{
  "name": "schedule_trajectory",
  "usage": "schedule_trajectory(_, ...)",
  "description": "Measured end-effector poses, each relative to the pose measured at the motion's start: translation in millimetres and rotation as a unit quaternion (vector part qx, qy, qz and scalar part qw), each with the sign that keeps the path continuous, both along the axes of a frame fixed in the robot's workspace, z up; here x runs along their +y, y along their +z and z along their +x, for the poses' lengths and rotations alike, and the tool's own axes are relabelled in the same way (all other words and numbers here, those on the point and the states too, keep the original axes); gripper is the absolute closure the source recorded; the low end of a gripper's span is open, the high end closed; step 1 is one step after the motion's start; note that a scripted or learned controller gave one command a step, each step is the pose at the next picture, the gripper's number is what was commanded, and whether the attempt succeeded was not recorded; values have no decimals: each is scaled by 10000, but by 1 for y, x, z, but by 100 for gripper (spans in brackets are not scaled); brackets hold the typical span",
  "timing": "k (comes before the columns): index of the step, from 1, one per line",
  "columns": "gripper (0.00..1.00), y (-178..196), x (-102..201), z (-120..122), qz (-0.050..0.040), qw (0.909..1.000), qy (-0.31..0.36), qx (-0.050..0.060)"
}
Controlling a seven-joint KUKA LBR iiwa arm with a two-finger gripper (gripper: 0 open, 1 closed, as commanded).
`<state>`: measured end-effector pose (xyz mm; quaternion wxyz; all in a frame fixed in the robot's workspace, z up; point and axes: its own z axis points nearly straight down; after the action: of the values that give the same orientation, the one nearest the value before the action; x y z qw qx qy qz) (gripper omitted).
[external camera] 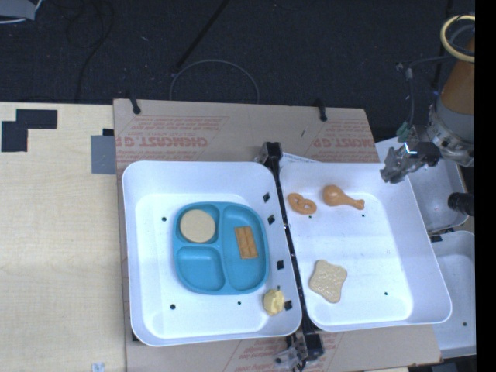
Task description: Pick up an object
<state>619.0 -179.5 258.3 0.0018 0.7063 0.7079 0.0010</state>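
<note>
Nothing picked yet. My gripper hovering over right bin far corner, carrying nothing; finger state unclear. Nearest candidates drumstick, pretzel, toast lying in bin; descent and grasp remaining.

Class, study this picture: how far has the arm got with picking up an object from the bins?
Done: nothing looks lifted. The pretzel, drumstick and toast lie in the right bin; the blue tray and a yellow piece sit in the left bin. In hand: the claw hangs near the right bin's far corner. Left: descend, grasp, lift.
</note>
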Motion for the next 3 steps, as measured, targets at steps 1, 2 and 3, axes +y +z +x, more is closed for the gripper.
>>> schedule_trajectory(1, 100, 6, 53, -2, 14, 10000, 5, 33)
schedule_trajectory(2, 100, -3, 98, 4, 13, 10000, 3, 38)
schedule_trajectory(3, 100, -8, 160, -5, 20, 10000, 13, 43)
